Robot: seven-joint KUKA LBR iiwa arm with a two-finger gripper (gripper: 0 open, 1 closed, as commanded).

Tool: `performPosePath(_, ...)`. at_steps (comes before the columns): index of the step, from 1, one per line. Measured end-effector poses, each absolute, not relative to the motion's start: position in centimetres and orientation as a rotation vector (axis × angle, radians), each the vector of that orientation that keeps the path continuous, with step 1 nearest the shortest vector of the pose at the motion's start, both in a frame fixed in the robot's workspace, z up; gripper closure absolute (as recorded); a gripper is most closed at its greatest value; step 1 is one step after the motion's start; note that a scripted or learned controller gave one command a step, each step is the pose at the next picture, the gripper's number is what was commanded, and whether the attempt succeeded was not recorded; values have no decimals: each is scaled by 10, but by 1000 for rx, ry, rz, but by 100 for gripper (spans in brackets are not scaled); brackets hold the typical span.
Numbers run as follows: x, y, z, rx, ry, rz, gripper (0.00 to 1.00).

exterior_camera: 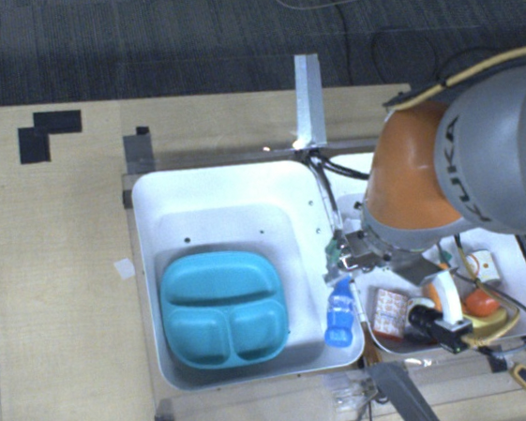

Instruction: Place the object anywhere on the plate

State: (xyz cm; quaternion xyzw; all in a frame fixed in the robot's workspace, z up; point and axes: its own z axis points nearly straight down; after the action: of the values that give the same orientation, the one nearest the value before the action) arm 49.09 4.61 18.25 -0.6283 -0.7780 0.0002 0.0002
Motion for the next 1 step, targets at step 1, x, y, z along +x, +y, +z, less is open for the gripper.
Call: performPosePath(1, 489, 42, 216, -1933, -2480, -4, 100)
